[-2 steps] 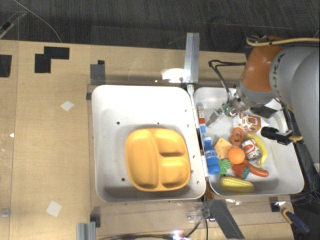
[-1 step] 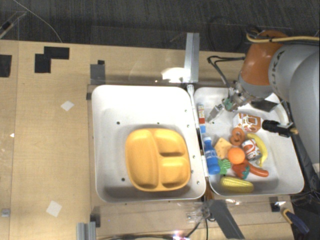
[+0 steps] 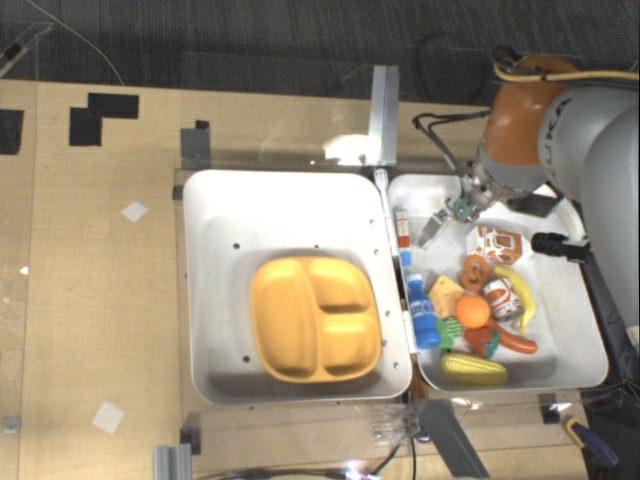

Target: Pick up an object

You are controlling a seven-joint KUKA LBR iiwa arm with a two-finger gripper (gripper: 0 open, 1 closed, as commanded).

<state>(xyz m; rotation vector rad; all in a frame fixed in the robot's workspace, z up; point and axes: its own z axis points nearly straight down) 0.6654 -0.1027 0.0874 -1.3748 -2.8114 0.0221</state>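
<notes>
Grey arm (image 3: 590, 143) hung over right bin (image 3: 590, 353); fingers (image 3: 437, 226) seemingly parted, gripping nothing, above toy food pile (image 3: 485, 313).

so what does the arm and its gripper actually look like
The bulky rounded grey arm wears a glossy orange band above the wrist. Thin black cables loop beside it. The small metallic two-finger gripper has slim grey fingers and a greenish fitting at its base.
</notes>
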